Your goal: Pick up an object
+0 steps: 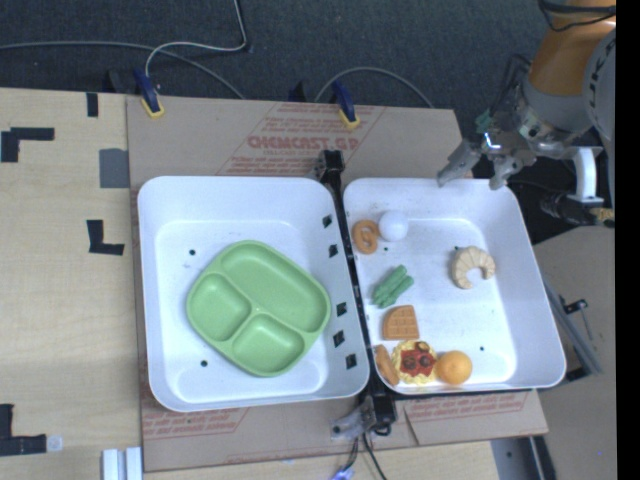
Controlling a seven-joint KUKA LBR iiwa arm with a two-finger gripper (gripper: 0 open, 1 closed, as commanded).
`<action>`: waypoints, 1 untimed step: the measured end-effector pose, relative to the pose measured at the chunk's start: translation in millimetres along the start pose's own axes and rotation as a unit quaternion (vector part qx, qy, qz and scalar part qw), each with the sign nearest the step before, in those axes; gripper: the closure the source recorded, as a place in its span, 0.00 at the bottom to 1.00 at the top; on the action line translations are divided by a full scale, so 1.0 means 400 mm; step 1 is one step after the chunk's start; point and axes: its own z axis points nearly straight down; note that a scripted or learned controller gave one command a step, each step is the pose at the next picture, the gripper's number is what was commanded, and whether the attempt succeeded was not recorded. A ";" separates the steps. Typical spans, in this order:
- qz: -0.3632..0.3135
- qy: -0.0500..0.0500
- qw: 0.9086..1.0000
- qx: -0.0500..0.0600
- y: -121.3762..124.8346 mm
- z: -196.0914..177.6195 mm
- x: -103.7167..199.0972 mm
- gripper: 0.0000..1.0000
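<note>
We see the gripper [474, 168] at the upper right, above the far rim of the right bin [520, 268]. Its two fingers are spread wide apart and there is nothing between them. Nearest to it, below and slightly to its side, lies a croissant [472, 265] on the bin floor, apart from the other things. Further from the gripper, toward the wall between the bins, we find a white ball [393, 226] touching a small donut [365, 236]. Below them are green beans [392, 285], then a waffle [401, 322]. Farthest inside this bin, at the near wall, a pizza slice [414, 360] lies between a hot dog [385, 365] and an orange [454, 368]. Well away from the gripper, the left bin [165, 268] holds a green divided plate [258, 307].
</note>
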 end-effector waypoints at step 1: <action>0.000 0.001 1.000 0.002 -0.203 0.252 0.157 0.00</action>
